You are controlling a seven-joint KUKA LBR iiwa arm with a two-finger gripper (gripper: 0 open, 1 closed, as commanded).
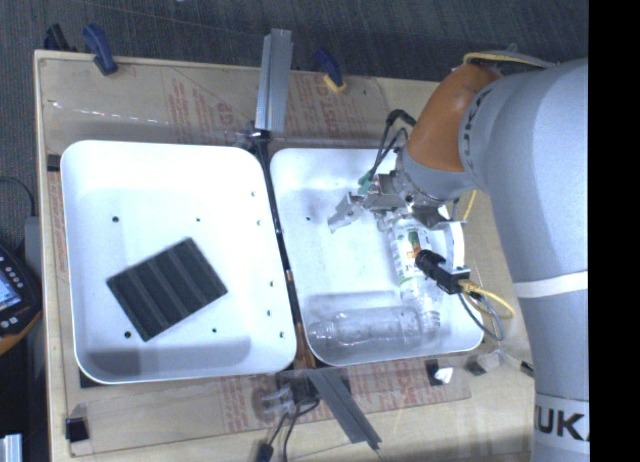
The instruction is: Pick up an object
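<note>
A wooden bench (pixel 150 85) carries two shallow white bins side by side, seen from above at a slant. The left bin (pixel 100 180) holds a flat, dark, ribbed rectangular pad (pixel 166 288), lying at an angle near its front-left part. The right bin (pixel 310 250) holds two clear plastic bottles: a larger one (pixel 375 328) lying on its side along the front edge, and a smaller one with a green-and-white label (pixel 406 255) lying along the right edge, roughly perpendicular to the first and apparently touching it at the front-right corner. A grey KUKA arm (pixel 530 180) with an orange band (pixel 440 130) reaches in from the right. Its gripper (pixel 350 206) hangs low over the rear-middle part of the right bin, just beside the neck end of the labelled bottle; whether it is open or closed cannot be told from this angle, and nothing is visibly held. The step in hand looks like the approach to a grasp. The next move likely calls for centring over one bottle's body, since a smooth round bottle could roll or slip away.
</note>
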